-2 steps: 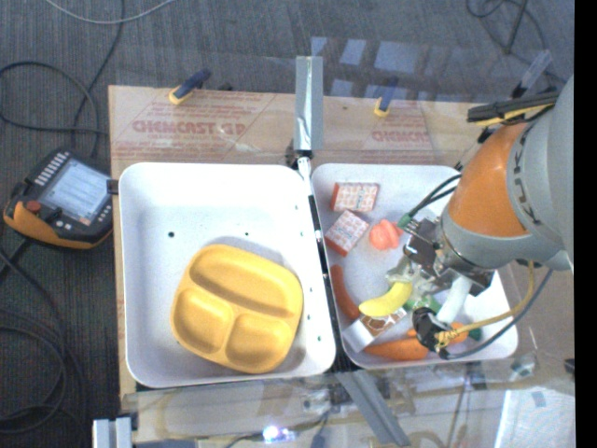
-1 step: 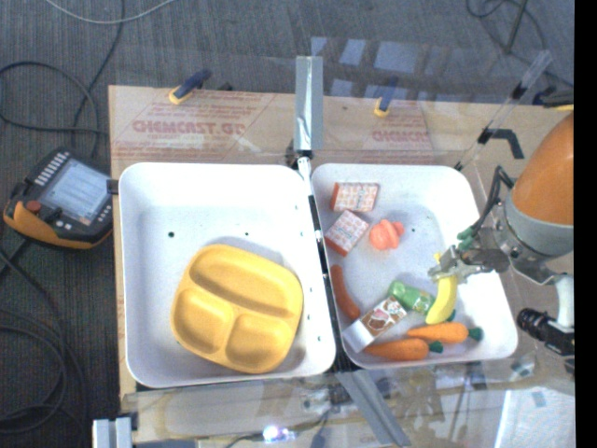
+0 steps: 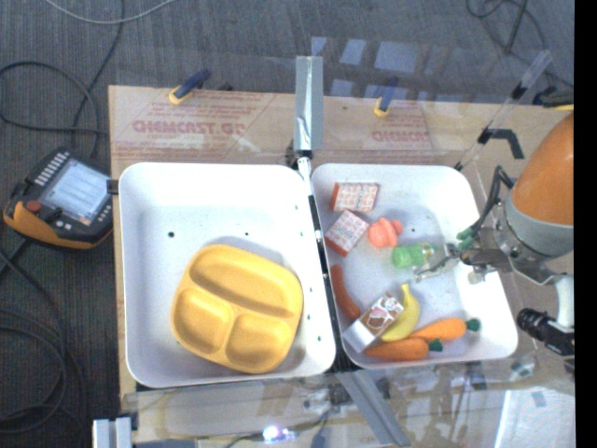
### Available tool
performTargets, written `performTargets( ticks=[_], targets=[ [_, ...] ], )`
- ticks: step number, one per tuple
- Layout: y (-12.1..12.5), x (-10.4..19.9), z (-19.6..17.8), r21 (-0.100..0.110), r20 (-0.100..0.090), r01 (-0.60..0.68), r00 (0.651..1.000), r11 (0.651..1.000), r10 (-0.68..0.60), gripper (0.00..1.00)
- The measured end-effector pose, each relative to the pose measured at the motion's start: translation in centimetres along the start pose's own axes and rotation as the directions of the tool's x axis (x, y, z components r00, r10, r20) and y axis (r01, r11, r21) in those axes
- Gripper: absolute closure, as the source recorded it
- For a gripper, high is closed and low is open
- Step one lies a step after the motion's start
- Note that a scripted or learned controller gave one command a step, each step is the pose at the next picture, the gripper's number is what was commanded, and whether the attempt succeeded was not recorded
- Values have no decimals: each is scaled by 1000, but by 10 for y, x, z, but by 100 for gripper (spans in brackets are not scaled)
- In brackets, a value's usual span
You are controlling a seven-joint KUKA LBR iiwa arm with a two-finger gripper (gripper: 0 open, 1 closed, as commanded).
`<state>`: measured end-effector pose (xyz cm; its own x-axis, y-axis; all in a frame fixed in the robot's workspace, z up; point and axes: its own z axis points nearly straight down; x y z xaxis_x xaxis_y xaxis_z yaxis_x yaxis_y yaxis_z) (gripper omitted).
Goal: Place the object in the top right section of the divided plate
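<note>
Far left, off the bench, you have an orange-and-black handheld pendant with a lit screen (image 3: 58, 200) on the grey carpet.

Left white bin (image 3: 140, 278): the yellow plastic divided plate (image 3: 238, 307) lies flat, low and right of centre. Its long compartment runs along the upper edge, tilted down toward the right; two smaller sections sit below it. Its right edge is near the bin's right wall. There is bare floor above and to the left of it.

Right white bin (image 3: 448, 185), crowded: two small red-and-white cartons (image 3: 355, 196), a dark red sausage-shaped toy (image 3: 343, 292) along the left wall, an orange-pink lumpy toy (image 3: 382, 232), a green translucent bottle-like piece (image 3: 411, 255), a brown-and-white carton (image 3: 374, 319), a yellow toy banana (image 3: 404, 314) standing nearly upright, and two orange toy carrots (image 3: 417, 337) lying roughly left-right along the bottom wall. Which of these is the task's object you cannot tell.

Right edge: the grey two-finger gripper (image 3: 450, 259) reaches in level with the green piece, just beside it. Thin metal parts blur there; you cannot tell whether it is released or clenched. The orange-banded arm is cut off by the frame.
</note>
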<state>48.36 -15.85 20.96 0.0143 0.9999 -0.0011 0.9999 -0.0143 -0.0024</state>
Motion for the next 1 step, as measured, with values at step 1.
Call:
performTargets(
  ticks=[1],
  targets=[
    [1, 1, -8, 1, 0, 1, 1000, 1000, -1, 100]
  ],
)
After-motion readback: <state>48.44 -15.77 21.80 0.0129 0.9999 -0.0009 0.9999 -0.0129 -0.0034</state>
